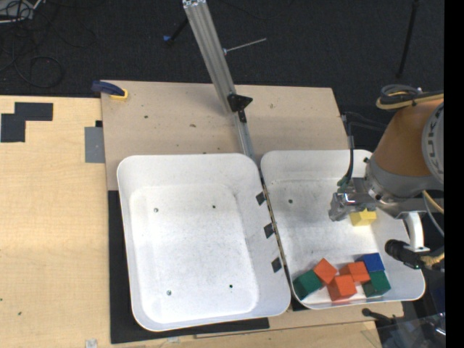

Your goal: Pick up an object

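Observation:
My gripper (346, 207) hangs over the right part of the right white bin (312, 164), below the grey wrist and its orange band. A small yellow block (364, 217) sits right against the gripper's lower right side, partly covered by it. I cannot tell whether the block is held or resting on the bin floor. At the bin's front lies a cluster of blocks: three orange ones (343, 287), a blue one (373, 262) and two green ones (308, 283), all apart from the gripper.
The left white bin (145, 194) stands beside the right one, with black clips along the shared wall (267, 229). A slanted aluminium bar (214, 56) rises behind the bins. A blue and yellow clamp (109, 89) lies at the board's far left corner.

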Controlling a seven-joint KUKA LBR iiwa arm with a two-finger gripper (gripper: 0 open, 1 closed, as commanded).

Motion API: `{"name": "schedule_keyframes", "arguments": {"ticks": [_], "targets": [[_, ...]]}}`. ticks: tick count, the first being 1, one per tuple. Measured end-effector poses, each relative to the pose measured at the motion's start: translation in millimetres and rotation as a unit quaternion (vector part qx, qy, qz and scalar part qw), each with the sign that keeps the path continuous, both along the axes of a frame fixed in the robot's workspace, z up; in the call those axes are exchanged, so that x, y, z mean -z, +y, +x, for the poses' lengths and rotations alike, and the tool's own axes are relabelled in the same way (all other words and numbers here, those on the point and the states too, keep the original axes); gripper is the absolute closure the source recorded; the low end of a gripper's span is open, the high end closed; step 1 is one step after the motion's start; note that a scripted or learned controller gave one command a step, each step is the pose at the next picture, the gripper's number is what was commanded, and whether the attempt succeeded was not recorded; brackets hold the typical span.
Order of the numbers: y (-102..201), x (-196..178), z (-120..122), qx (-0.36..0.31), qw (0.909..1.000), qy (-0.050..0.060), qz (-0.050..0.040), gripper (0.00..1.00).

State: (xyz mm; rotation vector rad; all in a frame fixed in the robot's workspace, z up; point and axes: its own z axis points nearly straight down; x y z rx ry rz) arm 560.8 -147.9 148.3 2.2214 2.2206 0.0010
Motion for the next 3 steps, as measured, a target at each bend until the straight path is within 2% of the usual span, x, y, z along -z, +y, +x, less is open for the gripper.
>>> {"name": "schedule_keyframes", "arguments": {"ticks": [2,3], "targets": [[-7.0,-96.3,-1.4,-0.001,1.0,-0.001,-0.0004,1.0],[42.1,-94.9,8.0,-0.002,1.0,0.001,0.0009,1.0]]}}
